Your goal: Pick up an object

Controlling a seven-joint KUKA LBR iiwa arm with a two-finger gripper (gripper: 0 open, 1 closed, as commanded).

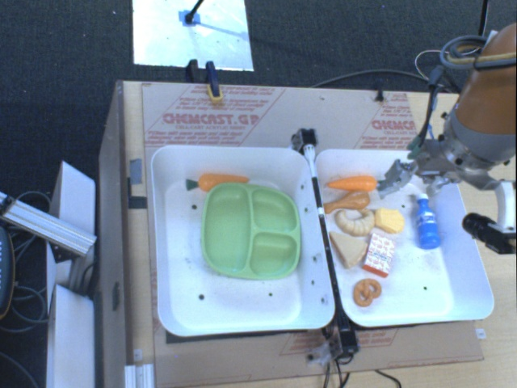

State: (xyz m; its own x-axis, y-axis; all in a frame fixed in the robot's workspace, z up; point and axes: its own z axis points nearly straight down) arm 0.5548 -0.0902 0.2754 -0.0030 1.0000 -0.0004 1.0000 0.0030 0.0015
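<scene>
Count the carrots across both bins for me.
2. One carrot lies in the left bin, above the green tray. The other carrot is in the right bin, upper left corner.

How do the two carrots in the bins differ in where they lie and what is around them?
The orange toy carrot in the left bin lies along the top edge of the green divided plate, its green leafy end pointing left. The orange toy carrot in the right bin lies near the arm's pincer, above a pale curved croissant-like piece; no green leafy end is clear on it. Both are orange, tapered and lie roughly level.
</scene>
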